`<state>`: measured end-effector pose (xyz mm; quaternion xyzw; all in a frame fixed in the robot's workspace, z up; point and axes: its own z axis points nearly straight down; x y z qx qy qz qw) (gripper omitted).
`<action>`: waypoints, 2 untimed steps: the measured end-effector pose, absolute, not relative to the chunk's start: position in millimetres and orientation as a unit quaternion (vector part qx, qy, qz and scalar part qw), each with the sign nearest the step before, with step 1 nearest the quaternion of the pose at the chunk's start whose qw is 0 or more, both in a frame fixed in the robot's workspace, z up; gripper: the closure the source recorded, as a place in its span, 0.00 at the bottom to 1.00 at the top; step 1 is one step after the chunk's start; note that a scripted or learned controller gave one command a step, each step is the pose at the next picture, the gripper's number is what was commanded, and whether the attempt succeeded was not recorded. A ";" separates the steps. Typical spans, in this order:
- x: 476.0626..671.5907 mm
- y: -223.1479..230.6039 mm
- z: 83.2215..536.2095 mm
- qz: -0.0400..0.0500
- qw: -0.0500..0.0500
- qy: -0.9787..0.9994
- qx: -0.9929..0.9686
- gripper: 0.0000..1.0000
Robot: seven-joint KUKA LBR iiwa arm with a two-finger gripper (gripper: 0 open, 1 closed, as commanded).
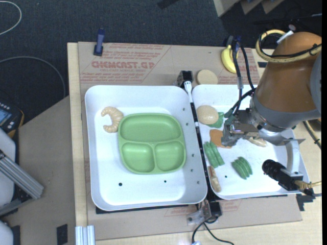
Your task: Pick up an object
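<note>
Bins: two white ones side by side, left bin (97,152) and right bin (255,188).
Left bin holds: one green divided plate (151,142) with three compartments, one pale croissant (112,118) touching its upper left corner.
Right bin holds: two green ridged pieces (213,154) (242,167), one beige bun (207,114), one orange piece (216,137), partly under the gripper.
Gripper (231,135): low over the right bin beside the orange piece; whether its tips are spread or pinching, I cannot tell.
Outside the bins: one yellow banana (228,58), one beige round (207,77).

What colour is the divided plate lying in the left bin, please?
Light green: the divided plate shows best in the camera view.
</note>
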<state>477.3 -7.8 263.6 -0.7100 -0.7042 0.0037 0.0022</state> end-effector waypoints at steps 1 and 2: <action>479.4 39.6 278.8 -0.001 0.000 -0.709 -0.705 1.00; 480.9 37.3 450.7 -0.008 -0.006 -0.708 -0.706 1.00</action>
